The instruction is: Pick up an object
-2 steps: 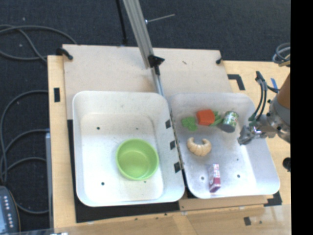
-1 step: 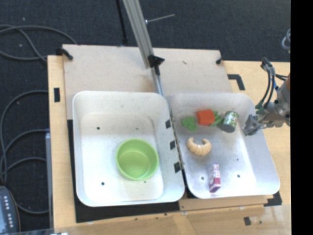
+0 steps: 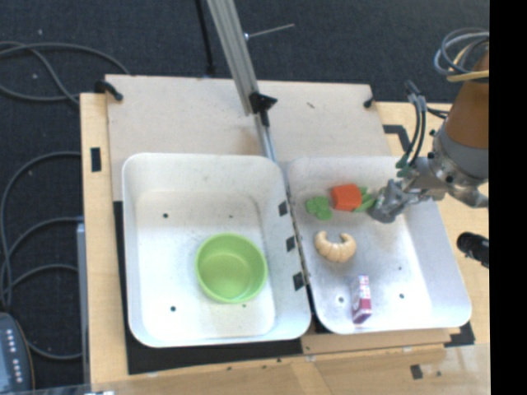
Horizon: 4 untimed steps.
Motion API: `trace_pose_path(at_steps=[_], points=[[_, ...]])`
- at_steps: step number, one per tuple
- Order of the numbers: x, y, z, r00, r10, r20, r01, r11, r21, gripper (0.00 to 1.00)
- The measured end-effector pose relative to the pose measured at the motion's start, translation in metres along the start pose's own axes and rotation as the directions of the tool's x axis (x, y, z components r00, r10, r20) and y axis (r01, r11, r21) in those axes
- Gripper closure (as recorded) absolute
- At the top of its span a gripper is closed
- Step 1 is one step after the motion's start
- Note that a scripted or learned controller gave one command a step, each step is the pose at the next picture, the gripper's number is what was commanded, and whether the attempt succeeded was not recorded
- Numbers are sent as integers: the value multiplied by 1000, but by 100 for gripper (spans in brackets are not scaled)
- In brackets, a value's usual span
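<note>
Pale wooden surface point(image 3: 189, 113) bears two white bins; the right bin point(image 3: 428, 253) holds an orange block point(image 3: 347, 197) just beside the jaws point(image 3: 384, 211), grip state unclear. Descend squarely over it.

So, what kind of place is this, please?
Probably a robotics lab test bench: a robot arm with its hand over two white bins, small test objects like a green bowl, and loose cables on the floor.

White bins point(image 3: 148, 212) hold a lime-green bowl point(image 3: 231, 268), an orange-red block point(image 3: 347, 197), a tan croissant point(image 3: 336, 246) and a pink-and-white packet point(image 3: 361, 298).
</note>
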<state>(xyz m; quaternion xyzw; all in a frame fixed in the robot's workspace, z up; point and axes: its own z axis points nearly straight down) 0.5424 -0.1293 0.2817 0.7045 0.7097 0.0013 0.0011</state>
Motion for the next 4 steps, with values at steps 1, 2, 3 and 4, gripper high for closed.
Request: trace_pose_path(at_steps=[1,2,3,4], points=[[51,29,4,1000,0,1,0,1000,1,100],[96,47,23,1000,2,0,-2,1000,5,100],[138,62,22,1000,1,0,-1,1000,1,100],[190,72,23,1000,3,0,-3,1000,2,100]])
